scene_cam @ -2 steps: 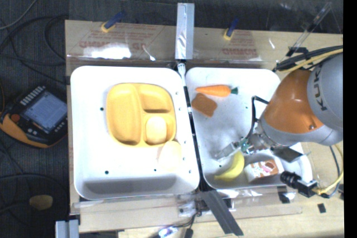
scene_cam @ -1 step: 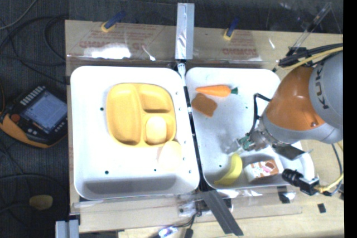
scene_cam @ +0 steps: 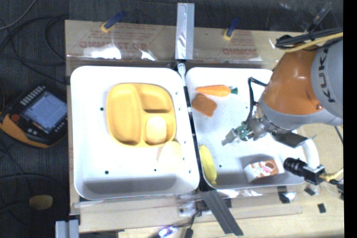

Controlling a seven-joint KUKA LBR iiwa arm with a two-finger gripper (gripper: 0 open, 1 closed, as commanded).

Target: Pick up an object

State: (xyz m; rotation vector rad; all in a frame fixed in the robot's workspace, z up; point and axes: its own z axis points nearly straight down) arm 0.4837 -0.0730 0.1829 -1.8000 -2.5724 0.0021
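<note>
The right bin [scene_cam: 223, 117] holds an orange carrot [scene_cam: 215, 90] with a green tip at the back. A brown bread-like piece [scene_cam: 203, 105] lies just in front of it. A yellow banana [scene_cam: 207, 163] rests along the bin's left wall near the front, and a small white and red carton [scene_cam: 261, 169] lies at the front right. My gripper [scene_cam: 231, 137] hangs over the middle of this bin, slanted toward the front left. It is right of the banana and behind the carton, touching none of the objects.
The left bin [scene_cam: 89, 175] carries a yellow divided tray [scene_cam: 139, 114] with a pale piece [scene_cam: 170, 150] by its front right corner. The grey and orange arm [scene_cam: 293, 92] covers the right bin's back right. A handheld controller [scene_cam: 36, 114] and cables lie on the floor at left.
</note>
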